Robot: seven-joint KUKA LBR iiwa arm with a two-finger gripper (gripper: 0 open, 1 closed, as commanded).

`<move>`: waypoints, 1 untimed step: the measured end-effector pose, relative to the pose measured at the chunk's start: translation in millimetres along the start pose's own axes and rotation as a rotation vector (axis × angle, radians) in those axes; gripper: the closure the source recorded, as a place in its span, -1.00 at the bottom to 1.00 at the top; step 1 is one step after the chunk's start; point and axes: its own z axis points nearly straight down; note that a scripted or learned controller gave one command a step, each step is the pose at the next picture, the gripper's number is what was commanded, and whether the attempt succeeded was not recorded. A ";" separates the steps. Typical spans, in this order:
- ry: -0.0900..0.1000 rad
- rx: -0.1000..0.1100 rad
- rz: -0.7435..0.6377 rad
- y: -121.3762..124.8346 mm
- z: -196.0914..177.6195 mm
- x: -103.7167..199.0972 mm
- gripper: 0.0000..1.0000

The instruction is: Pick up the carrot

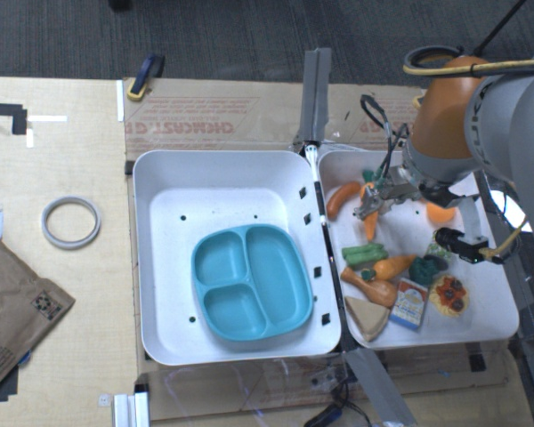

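Observation:
Several toy foods lie in the right bin [503,314]. An orange carrot [393,267] with a green stub at its left end lies near the bin's middle, beside a green vegetable [365,254]. My gripper [372,207] hangs over the back left part of this bin, above and behind the carrot and apart from it. A slim orange piece [371,229] pokes out directly below the gripper; I cannot tell whether it is held. A curved orange piece [339,199] lies just left of the gripper.
The left bin [160,238] holds a blue divided plate [249,281]. Around the carrot lie a bread slice [365,315], a small box [410,305], a pizza-like piece [449,294] and another orange piece [441,212]. A tape ring [71,221] sits on the bench at left.

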 end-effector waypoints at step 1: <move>-0.002 -0.003 -0.390 47.3 -90.5 45.3 1.00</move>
